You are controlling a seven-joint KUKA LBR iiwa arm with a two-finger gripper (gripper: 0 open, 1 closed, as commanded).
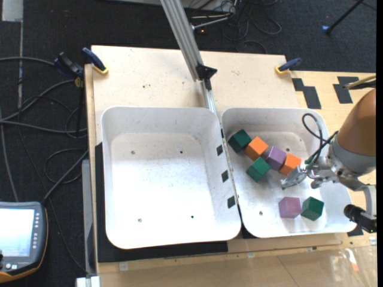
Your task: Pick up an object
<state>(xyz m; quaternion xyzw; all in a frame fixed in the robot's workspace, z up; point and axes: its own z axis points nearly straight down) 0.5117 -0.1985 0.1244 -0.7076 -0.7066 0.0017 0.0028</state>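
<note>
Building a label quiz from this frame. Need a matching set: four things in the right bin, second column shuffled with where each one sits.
Things:
1. orange block
2. purple block
3. green block
4. gripper

Places:
A. farthest toward the back of the right bin, nearest the divider
B. beside the green block near the front rim
C. over the bin's right half, just below the orange block at the end of the cluster
D. between a green block and the purple block in the cluster

Pairs: 1-D, 2-B, 3-A, 4-C
</note>
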